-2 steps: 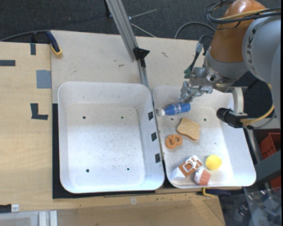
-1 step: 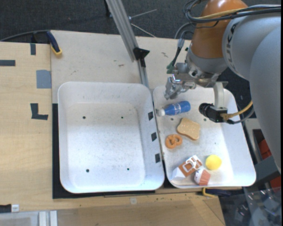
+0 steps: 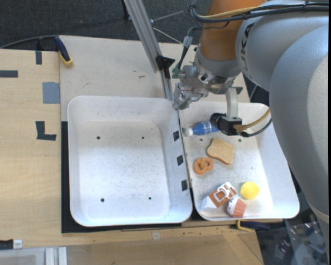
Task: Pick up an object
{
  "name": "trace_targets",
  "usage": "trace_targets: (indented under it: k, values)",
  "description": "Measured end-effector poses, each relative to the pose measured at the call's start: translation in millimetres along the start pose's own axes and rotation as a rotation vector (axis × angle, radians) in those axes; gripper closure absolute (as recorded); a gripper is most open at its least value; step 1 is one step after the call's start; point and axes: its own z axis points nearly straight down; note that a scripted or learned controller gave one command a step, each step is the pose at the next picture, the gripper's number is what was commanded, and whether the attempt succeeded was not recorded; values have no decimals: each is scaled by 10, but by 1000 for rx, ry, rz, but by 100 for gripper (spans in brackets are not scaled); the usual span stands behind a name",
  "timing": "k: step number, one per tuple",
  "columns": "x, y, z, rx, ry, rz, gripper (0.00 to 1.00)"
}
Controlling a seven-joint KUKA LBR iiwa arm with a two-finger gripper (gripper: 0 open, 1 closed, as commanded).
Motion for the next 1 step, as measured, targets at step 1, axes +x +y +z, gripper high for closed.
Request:
trace_targets:
  k: [1]
  values:
    - [508, 143, 29, 1, 0, 1, 100]
